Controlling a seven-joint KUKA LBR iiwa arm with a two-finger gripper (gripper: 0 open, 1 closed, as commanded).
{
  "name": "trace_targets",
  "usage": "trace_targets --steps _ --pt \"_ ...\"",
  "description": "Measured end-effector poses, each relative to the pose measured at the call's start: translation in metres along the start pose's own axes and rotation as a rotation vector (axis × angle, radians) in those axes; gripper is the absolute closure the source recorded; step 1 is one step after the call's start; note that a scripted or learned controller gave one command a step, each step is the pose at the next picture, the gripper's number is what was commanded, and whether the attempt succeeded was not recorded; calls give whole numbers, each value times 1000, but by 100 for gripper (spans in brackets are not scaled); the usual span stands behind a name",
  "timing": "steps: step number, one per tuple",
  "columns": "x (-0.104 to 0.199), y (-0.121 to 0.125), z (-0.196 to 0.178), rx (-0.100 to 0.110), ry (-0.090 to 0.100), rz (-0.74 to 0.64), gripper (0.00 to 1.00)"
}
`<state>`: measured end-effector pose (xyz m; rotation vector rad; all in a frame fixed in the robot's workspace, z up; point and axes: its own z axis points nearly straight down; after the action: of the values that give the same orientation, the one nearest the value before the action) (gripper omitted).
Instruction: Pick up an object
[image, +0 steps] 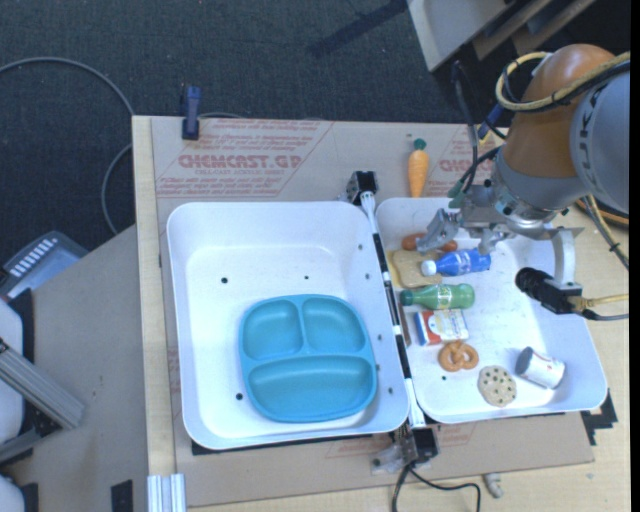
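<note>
**Crowding threatens the pick**

Sitting in the left bin, a blue plate (308, 358) lies apart. Toward the right bin's far edge, the claw (462, 232) hovers released over a blue bottle (462, 263); neighbouring green bottle (440, 297) could get nudged.

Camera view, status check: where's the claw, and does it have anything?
Claw low over the right bin, far end. Blue bottle right beneath it, not seen between the fingers. Green bottle and orange piece crowd close by.

Bright, even light; slightly soft focus
</note>
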<state>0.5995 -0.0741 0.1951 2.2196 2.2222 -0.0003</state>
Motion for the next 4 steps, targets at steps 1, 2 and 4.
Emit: trace_targets --steps 1,2,4 --pt "-30 -23 111 1 0 1 0" --pt "-24 25 110 0 0 0 0" --pt "-35 -24 100 -1 0 2 100"
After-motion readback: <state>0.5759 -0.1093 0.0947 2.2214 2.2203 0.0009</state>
